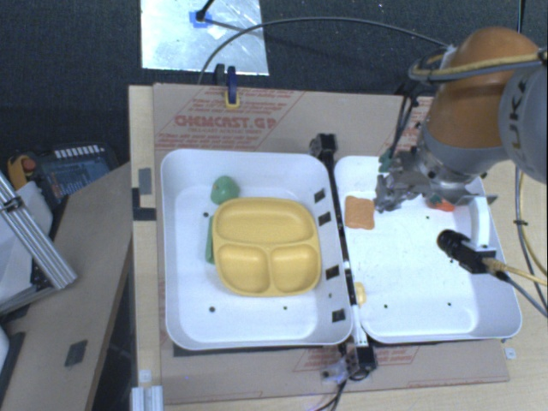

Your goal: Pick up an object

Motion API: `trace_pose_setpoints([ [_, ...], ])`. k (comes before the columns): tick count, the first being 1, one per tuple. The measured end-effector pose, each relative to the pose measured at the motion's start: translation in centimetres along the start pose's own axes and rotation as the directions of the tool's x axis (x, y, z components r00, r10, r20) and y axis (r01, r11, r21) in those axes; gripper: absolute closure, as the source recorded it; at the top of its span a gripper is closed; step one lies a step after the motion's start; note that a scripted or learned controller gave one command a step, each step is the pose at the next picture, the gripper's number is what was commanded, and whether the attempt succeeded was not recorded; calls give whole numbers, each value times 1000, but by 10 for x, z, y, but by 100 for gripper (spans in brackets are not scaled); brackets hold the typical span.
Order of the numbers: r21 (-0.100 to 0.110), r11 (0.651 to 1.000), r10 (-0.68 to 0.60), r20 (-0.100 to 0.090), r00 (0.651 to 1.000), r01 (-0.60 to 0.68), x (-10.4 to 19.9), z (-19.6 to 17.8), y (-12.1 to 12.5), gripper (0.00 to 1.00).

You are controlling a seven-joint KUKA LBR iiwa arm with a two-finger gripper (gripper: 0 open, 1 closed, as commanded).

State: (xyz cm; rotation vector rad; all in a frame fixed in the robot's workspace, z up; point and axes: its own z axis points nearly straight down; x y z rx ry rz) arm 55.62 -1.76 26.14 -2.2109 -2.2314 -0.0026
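The light over my bench was even and fairly bright, and the white bins (411, 315) looked a little washed out. A foil sheet (204, 24) behind them glared. The picture was soft and grainy, with faint shadows.

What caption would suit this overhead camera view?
Robot arm's gripper hovers beside an orange piece in the right bin; a yellow divided tray sits in the left bin.

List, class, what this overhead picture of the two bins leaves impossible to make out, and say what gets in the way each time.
1. The claw: too dark and small in the camera view to tell open from shut.
2. The green object in the left bin: the yellow divided tray covers most of it.
3. A small red-orange item in the right bin: the arm's wrist hides most of it.
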Motion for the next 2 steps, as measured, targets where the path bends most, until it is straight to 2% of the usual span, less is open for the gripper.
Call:
trace_pose_setpoints([
  [2, 2, 1000, -1, -1, 1000, 1, 116, 24, -44, 100],
])
